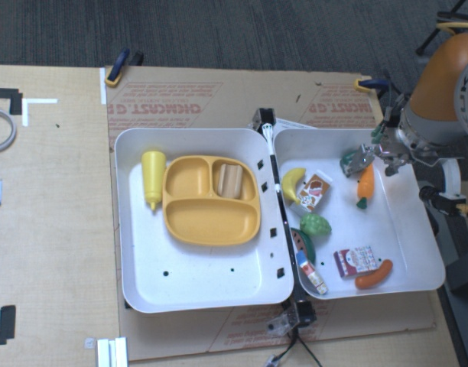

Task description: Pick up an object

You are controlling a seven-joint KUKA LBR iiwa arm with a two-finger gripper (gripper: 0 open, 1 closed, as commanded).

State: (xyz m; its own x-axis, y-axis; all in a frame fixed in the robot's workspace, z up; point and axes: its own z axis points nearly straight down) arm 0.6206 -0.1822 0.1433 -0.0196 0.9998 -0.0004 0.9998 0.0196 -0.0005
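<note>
Carrot [365,186] lay upright in the right bin [417,239], directly beneath the gripper [369,157].

Gripper, reaching in from the right, hung over the bin's upper part; its fingers appeared to touch the carrot's top, but whether they were spread or clamped could not be determined. Also in that bin: a banana [293,183], a small carton [314,192], a green vegetable [316,225], a red packet [355,261] and a sausage [373,275]. The left bin [196,277] held a yellow divided tray [211,200] and a yellow bottle [153,177] beside it.
</note>
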